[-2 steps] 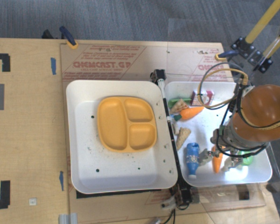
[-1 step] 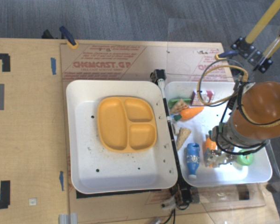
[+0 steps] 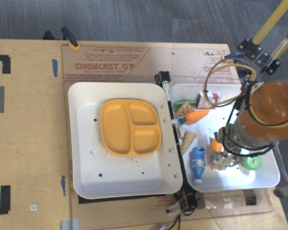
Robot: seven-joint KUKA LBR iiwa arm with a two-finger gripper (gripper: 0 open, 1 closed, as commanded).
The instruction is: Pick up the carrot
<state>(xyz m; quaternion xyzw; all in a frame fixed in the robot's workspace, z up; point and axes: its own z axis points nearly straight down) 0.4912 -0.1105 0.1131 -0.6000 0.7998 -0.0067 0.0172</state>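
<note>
Low in the right bin (image 3: 273,174), the gripper (image 3: 222,161) hangs beneath the grey arm's orange band (image 3: 269,110); whether it is spread or closed cannot be told, because the wrist hides it from above. Nothing is visibly held. Just beside it lie a small orange piece (image 3: 216,145), a green item (image 3: 252,163) and a blue bottle (image 3: 198,163). Farther up the same bin, near its left wall, rests the carrot (image 3: 198,115), apart from the gripper, with a pale pastry-like toy (image 3: 184,109) touching its left end. Its long axis runs nearly across the bin, tilted slightly, thick end left and tapered tip pointing right and a little up. It looks like a light, stiff plastic toy with a smooth, probably slippery skin; a hold across the thicker middle, squeezing at right angles to its length, seems safest. The left bin (image 3: 81,143) holds a yellow divided plate (image 3: 130,127).
</note>
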